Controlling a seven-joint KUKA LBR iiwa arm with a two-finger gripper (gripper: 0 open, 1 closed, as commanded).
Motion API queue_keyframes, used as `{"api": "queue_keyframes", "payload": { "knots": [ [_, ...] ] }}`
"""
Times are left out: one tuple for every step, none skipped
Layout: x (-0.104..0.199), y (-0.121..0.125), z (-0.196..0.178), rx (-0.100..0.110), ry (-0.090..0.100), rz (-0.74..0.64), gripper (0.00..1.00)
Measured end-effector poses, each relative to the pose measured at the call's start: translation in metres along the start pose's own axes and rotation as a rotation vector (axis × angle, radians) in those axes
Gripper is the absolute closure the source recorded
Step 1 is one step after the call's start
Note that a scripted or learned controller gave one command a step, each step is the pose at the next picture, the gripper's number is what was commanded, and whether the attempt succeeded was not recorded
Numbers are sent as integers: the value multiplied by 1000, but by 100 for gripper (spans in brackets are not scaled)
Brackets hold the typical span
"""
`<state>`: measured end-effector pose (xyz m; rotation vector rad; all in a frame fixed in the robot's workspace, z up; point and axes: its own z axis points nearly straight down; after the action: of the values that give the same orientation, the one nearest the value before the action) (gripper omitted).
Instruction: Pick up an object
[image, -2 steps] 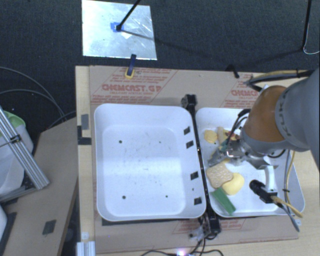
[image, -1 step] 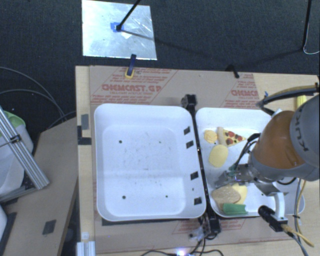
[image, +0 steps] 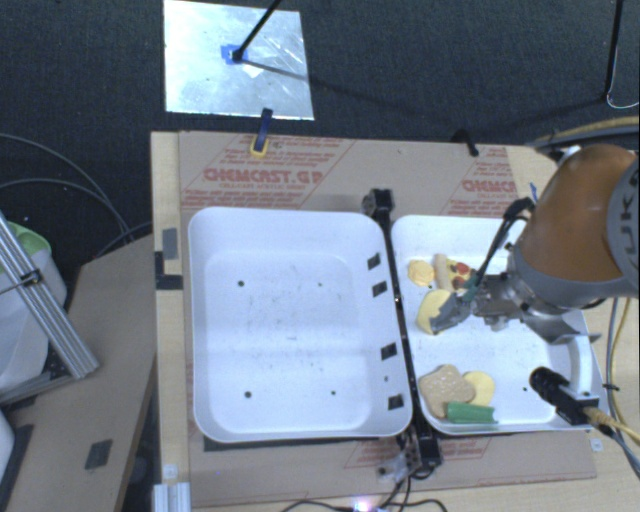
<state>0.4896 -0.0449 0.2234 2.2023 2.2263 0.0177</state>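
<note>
Gripper (image: 452, 312) is low inside the right bin (image: 520, 415), directly over a pale yellow piece (image: 432, 308) near that bin's left wall. Whether it has hold of anything cannot be told. Just above lie a small yellow item (image: 421, 271) and a red-and-yellow item (image: 458, 270). Near the front wall of the bin sit a tan bread-like piece (image: 444, 384), a yellow round piece (image: 480, 385) and a green block (image: 469, 411), close together. The left bin (image: 290, 325) stands alongside on the surface (image: 330, 165).
</note>
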Motion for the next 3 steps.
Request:
{"api": "queue_keyframes", "payload": {
  "knots": [
    [-50, -6, 96, 22, -2, 15, 0],
    [14, 94, -101, -10, -1, -2, 0],
    [49, 135, -12, 16, 0, 3, 0]
  ]
}}
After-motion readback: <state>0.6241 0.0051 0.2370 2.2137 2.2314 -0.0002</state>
